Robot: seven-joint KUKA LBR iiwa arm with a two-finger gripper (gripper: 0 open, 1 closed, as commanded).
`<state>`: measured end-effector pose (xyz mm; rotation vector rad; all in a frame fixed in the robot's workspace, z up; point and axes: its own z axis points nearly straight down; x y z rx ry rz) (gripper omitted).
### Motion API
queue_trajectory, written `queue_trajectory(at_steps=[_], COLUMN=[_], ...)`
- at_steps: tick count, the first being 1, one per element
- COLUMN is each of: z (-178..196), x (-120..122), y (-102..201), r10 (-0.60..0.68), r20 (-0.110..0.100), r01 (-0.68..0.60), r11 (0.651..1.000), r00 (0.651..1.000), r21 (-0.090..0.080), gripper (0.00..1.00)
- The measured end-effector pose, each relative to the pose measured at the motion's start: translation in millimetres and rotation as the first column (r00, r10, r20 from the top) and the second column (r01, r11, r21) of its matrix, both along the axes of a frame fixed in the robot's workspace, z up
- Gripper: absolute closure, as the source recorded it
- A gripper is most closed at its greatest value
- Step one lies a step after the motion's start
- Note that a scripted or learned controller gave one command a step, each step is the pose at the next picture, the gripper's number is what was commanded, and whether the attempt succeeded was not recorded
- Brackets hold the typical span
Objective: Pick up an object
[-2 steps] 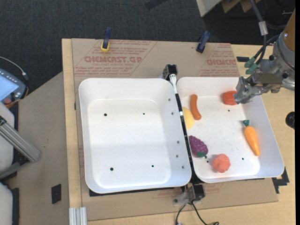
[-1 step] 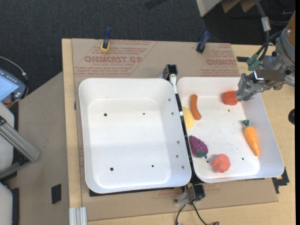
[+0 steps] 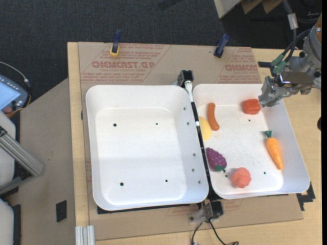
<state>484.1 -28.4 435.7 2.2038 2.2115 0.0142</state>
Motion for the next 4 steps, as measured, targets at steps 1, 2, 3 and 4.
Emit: queue_trajectory(at_steps=[1,2,3,4], z=[10,21,31,42], x=[1,2,2,3], y=[0,0,0,0], r10=[0.0,0.001,0.002,0.003], r20=[0.004,0.007,0.011,0.015], r01=[0.0,-0.001,-0.002,-0.003], r11=[1.0,1.0,1.0,1.0], r00=[1.0,1.0,1.0,1.0], r21=[-0.002,-0.003,-0.004,-0.005], gripper=[1.0,1.0,1.0,1.0])
